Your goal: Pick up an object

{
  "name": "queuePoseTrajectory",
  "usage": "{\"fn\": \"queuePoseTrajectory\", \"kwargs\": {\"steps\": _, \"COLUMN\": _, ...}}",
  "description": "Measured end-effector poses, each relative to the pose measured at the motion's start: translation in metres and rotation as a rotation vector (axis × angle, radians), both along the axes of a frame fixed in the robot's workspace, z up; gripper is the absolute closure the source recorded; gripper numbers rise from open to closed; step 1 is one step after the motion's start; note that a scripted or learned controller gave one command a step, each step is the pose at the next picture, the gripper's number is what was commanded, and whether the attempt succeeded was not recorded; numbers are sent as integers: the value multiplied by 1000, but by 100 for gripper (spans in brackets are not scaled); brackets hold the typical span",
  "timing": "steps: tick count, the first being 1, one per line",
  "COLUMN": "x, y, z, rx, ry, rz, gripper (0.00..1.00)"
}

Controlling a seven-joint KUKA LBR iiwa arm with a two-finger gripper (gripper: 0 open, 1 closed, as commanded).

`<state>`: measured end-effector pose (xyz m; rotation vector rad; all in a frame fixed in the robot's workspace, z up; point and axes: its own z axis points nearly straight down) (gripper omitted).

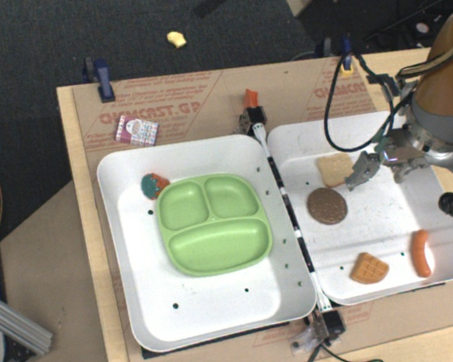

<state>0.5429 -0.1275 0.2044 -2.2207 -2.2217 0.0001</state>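
Note:
The right bin (383, 225) holds a round brown cookie (328, 205), a pale beige slab (334, 169), an orange waffle piece (368, 268) and a red sausage (422, 254). My gripper (378, 173) hangs over the upper part of this bin, just right of the beige slab and up-right of the cookie. Its fingers (359, 174) are spread open with nothing between them. In the left bin (145, 313) lie a green divided plate (212, 222) and a small red-and-green toy (155, 184) at the plate's upper left corner.
A black cable (335, 110) loops from the arm over the right bin's far edge. On the cardboard behind the left bin lies a small pink card (136, 129). Blue clamps (101, 78) grip the board's far edge. The bins meet at a central ridge (287, 209).

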Motion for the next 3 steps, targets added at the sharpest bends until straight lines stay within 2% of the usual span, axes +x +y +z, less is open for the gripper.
{"fn": "queuePoseTrajectory", "kwargs": {"steps": 1, "x": 44, "y": 9, "z": -122, "rx": 2, "ry": 2, "rz": 1, "gripper": 0}}
{"fn": "queuePoseTrajectory", "kwargs": {"steps": 2, "x": 105, "y": -25, "z": -118, "rx": -3, "ry": -9, "rz": 1, "gripper": 0}}
{"fn": "queuePoseTrajectory", "kwargs": {"steps": 3, "x": 104, "y": -24, "z": -107, "rx": -3, "ry": -7, "rz": 1, "gripper": 100}}
